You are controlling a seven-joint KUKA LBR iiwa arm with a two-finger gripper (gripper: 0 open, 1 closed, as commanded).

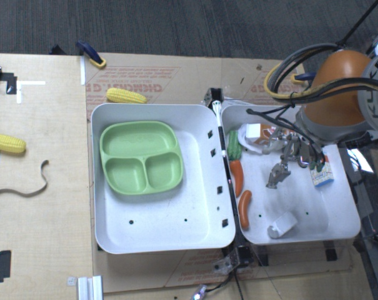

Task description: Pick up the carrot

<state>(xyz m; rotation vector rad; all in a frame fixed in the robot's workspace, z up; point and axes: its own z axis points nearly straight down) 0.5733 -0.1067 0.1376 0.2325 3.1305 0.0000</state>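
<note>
- the carrot (237,173) lies in the right bin (338,227), close along that bin's left wall, its green top toward the far edge and its orange body pointing toward the near edge.
- just nearer along the same wall lies a hot dog (243,209), orange-red, slightly bent, close to the carrot's tip; whether they touch cannot be told.
- the gripper (277,179) hangs over the middle of the right bin, to the right of the carrot and clearly apart from it; nothing is seen between its fingers, and whether they are spread or closed cannot be told.
- the arm (338,86), with its orange band and black cables, comes in over the bin's far right corner.
- a small white cup (281,225) lies on its side near the right bin's near edge.
- a small blue and white carton (323,175) sits by the right bin's right wall, partly under the wrist.
- a cluster of small items (258,136) sits at the far edge of the right bin; they are too crowded to name.
- the left bin (195,230) holds a green divided plate (140,157) in its far left part.
- on the bench, a corn cob (125,95) lies just beyond the left bin's far edge, and another corn cob (6,143) lies near the bench's left edge.
- a grey snake-like toy (27,187) curls on the bench near its left edge, nearer than the second corn cob.
</note>
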